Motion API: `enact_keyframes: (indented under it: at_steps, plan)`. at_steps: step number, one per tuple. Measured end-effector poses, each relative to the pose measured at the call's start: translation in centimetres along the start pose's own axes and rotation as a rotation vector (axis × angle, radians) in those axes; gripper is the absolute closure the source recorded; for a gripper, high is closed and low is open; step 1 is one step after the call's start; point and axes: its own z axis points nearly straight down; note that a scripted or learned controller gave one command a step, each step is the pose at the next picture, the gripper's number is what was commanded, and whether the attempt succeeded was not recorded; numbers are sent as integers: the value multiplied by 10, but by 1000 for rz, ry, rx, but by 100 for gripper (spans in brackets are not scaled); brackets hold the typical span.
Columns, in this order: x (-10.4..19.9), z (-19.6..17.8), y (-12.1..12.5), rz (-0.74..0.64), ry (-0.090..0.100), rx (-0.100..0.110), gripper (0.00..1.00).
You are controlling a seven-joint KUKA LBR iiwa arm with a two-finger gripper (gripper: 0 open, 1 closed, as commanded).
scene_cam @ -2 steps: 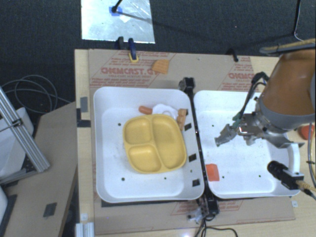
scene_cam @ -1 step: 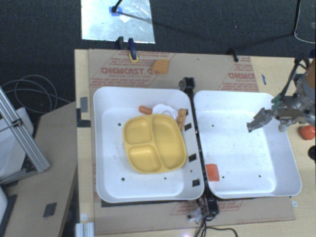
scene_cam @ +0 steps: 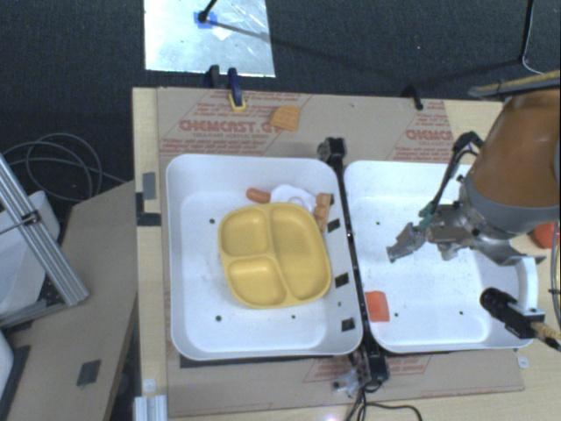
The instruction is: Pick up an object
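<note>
Camera view shows the gripper [scene_cam: 405, 246] hanging over the right bin [scene_cam: 421, 331], and whether its fingers are spread or closed cannot be told (they blur into one grey shape); nothing is visibly held. An orange block [scene_cam: 376, 305] lies near the bin's front left corner, well apart from it. In the left bin [scene_cam: 188, 261] rest a yellow divided plate [scene_cam: 272, 257] and small orange sausage [scene_cam: 258, 196]. Judging by this, the pick is not yet done: descent, closing and lift remain.

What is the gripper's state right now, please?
Gripper: cannot be told; it hangs over the right bin, nothing visibly held, apart from the orange block.
</note>
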Motion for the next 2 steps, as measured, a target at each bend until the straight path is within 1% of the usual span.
enact_keyframes:
  at_steps: [1, 2]
  plan:
    - [-98, -63, 11, 13, -9, -14, 0]
    - [-38, 31, -1, -1, 2, 3, 0]
